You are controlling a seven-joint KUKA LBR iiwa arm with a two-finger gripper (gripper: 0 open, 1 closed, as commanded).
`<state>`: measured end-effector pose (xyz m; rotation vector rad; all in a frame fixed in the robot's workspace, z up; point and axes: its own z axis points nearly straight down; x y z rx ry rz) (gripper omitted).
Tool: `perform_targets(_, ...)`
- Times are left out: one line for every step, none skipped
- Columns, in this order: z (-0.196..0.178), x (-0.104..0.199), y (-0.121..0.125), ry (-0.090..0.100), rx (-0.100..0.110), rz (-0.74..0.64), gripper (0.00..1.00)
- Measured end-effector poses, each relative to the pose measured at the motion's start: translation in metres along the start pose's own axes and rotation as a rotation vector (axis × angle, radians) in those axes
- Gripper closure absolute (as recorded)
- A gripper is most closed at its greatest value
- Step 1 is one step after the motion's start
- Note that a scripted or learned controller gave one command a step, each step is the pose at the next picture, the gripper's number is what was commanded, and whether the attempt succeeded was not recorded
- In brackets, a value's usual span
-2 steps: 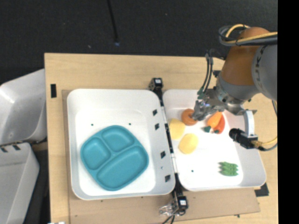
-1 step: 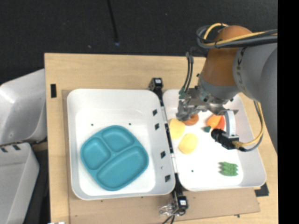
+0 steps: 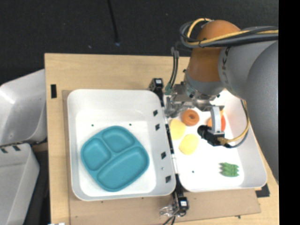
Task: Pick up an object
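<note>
Jaws: we cannot tell how they stand, because the wrist and its cabling cover them from above. We note the gripper low over the right bin, near that bin's upper left corner, at about 1 o'clock from the middle of the bench. We see nothing that we can confirm as held.

We record four loose items in the right bin. An orange ring-shaped piece lies just below the gripper, at 6 o'clock from it. A pale yellow disc sits at 8 o'clock from the ring, close to the bin's left wall. A second yellow piece lies at 6 o'clock from the ring, just beside the disc. A green leafy item rests well apart, at 4 o'clock from the others, towards the bin's lower right.

We find a blue divided plate with three compartments in the left bin, at 9 o'clock from the yellow pieces, lying flat in the lower half.
</note>
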<state>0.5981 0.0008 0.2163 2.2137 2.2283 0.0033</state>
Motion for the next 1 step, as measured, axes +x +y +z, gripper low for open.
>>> perform_targets(-0.0090, 0.0564, 0.0183, 0.001, -0.001, -0.001, 1.00)
